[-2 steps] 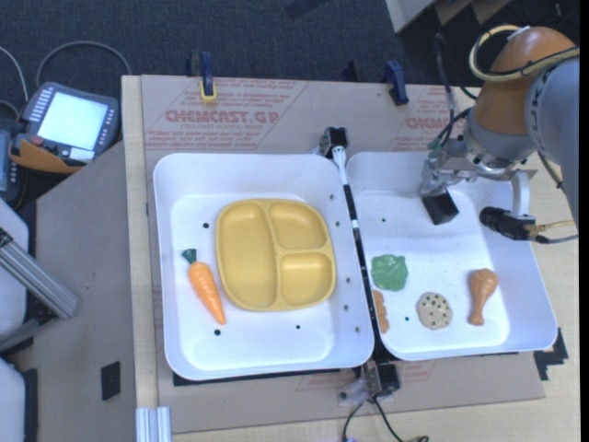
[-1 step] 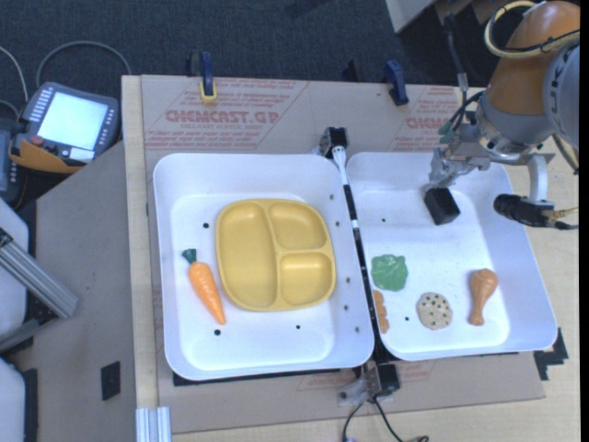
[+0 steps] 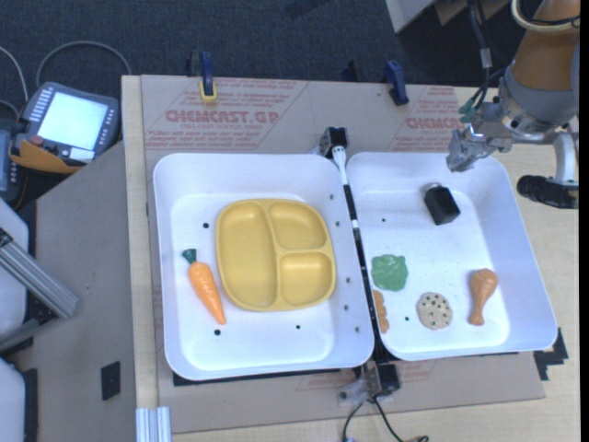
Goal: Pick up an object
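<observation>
While a black block [image 3: 442,203] lies in the right bin [image 3: 515,247], the gripper [image 3: 463,157] hangs just above and right of it, at the bin's far rim.

Whether the jaws are apart cannot be told. Farther below them sit a green lettuce piece [image 3: 389,272], cookie [image 3: 433,310] and drumstick [image 3: 481,294]; far left, a yellow tray [image 3: 274,253] and carrot [image 3: 205,287].

Bright, even overhead light. White bins [image 3: 267,357] near blown out, little surface detail. Soft short shadows under the yellow tray [image 3: 274,253] and carrot [image 3: 206,289]. Dark floor dim. Slight softness overall; arm [image 3: 543,53] mildly blurred.
</observation>
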### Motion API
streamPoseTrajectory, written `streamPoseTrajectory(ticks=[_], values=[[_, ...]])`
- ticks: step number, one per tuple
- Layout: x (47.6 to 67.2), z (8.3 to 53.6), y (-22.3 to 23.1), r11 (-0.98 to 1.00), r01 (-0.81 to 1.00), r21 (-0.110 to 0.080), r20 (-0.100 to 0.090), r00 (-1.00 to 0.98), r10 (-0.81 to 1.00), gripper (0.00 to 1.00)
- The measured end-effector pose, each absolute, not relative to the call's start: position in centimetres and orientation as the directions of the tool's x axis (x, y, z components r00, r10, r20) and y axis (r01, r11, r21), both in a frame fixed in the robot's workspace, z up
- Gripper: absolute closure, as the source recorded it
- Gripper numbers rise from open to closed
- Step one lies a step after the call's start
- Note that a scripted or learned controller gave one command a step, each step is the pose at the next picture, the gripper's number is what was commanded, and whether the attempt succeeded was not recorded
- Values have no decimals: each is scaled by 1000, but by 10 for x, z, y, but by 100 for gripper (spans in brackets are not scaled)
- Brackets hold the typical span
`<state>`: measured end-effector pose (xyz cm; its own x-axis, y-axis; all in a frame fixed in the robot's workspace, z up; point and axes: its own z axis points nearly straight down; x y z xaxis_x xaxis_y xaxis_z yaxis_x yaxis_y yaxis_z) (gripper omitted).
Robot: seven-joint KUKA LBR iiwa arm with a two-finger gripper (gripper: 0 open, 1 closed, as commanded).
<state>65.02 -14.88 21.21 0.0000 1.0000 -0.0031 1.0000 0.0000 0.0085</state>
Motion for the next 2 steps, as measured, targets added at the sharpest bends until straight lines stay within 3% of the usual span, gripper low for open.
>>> streamPoseTrajectory(ticks=[1,2], values=[[651,238,-149,1,1000,7,-2,-1,1000,100],[630,233,-112,3,1000,-3,2,-3,1000,100]])
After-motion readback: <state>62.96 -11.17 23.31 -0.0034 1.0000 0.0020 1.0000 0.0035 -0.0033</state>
